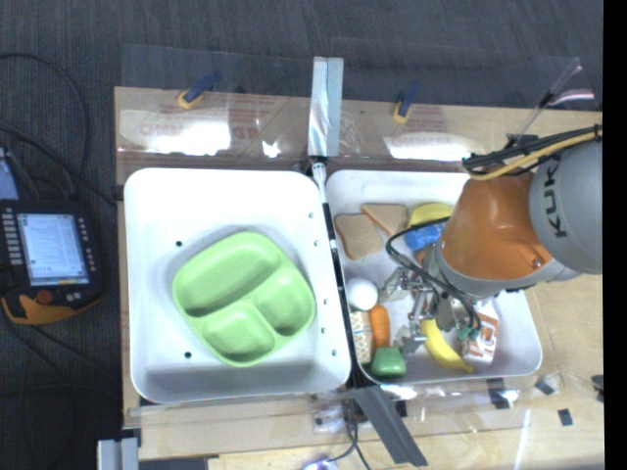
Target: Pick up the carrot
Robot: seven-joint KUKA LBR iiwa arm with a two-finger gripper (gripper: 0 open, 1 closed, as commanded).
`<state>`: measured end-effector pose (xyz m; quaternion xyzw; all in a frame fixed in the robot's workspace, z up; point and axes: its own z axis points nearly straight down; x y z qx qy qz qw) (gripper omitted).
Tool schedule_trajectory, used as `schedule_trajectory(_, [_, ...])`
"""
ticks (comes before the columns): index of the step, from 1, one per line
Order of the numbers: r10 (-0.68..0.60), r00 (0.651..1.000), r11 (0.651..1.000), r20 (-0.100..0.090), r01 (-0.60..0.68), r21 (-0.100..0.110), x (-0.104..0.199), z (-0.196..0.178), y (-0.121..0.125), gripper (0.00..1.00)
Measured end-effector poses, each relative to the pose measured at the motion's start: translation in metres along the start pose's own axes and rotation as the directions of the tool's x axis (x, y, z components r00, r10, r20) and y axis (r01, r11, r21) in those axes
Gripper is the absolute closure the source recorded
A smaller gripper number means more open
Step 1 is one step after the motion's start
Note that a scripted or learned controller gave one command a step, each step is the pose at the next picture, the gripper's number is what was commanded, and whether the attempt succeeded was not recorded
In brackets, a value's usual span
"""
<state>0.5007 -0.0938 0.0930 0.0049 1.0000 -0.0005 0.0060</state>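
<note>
**Two bins, arm over the right one**

Two white bins sit side by side on the bench. Left bin (157, 223) holds a green divided plate (245, 295), three compartments, lying tilted across the bin floor. Right bin (519, 355) is cluttered. The carrot (379, 325), small and orange, lies near the right bin's left wall, just right of a white egg (362, 293) and directly above a green pepper-like item (389, 362), touching or almost touching it. A narrow tan striped item (361, 339) lies along the carrot's left side. A slice of bread (370, 228) rests toward the bin's far end, with a yellow object (431, 212) and a blue object (423, 237) beside it, both partly hidden by the arm. A banana (442, 345) lies near the front, next to a small white-and-orange carton (483, 337).

Gripper (423, 306) hangs over the middle of the right bin, below the orange wrist band, just right of the carrot and apart from it. Claw state: cannot tell, cables and metal parts clutter it. Nothing visibly pinched.

A teach pendant (49, 253) lies on the floor left of the bench.
</note>
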Motion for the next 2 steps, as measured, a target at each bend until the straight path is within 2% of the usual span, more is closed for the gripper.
schedule_trajectory(1, [-0.001, 1.000, 1.000, 0.006, 0.001, 0.003, -0.002, -0.011, 0.000, 1.00])
schedule_trajectory(2, [0.296, 0.955, 0.955, -0.008, -0.296, 0.002, 0.005, -0.092, 0.075, 1.00])
